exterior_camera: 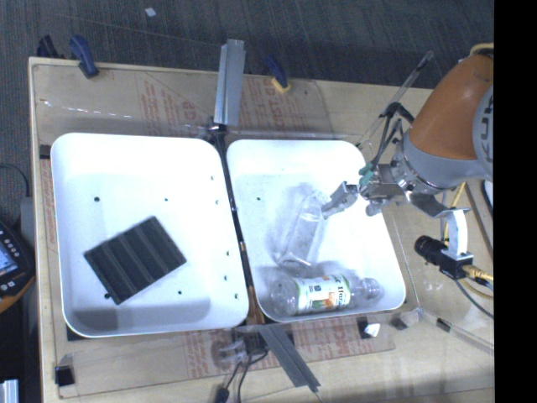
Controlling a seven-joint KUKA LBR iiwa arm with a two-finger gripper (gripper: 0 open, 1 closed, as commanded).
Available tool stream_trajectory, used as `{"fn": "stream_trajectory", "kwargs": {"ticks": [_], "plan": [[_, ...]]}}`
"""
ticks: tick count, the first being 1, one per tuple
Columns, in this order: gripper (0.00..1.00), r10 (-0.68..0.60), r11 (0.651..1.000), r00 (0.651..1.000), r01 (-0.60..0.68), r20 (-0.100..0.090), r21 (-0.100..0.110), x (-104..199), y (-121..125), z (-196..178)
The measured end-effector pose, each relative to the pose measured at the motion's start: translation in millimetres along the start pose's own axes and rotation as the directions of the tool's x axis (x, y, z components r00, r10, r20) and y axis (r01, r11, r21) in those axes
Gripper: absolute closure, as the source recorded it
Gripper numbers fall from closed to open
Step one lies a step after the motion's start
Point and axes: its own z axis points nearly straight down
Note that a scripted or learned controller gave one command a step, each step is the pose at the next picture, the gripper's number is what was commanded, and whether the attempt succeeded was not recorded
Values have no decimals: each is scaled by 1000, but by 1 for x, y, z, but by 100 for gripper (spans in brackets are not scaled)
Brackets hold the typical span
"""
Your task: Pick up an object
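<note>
Pincer [344, 198] over the right white bin [252, 225], at its right side; I cannot tell its state. It sits just beside a crumpled clear plastic wrapper [298, 229] (contact uncertain). A clear plastic bottle with a green-and-white label [323, 295] lies against the near wall. Risks: thin film slipping free; round bottle rolling. Left white bin [75, 225] holds a black ribbed rectangular panel [134, 259].

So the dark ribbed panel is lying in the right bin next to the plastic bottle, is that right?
Not quite. The camera view shows the dark ribbed panel lying in the left bin, alone. The plastic bottle lies on its side in the right bin, along its near wall.
</note>
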Motion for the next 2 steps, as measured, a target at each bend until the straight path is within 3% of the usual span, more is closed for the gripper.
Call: {"fn": "stream_trajectory", "kwargs": {"ticks": [1,2], "plan": [[0,-44,999,999,44,1,0,41,15,75],[0,-151,988,988,152,22,-41,33,14,128]]}}
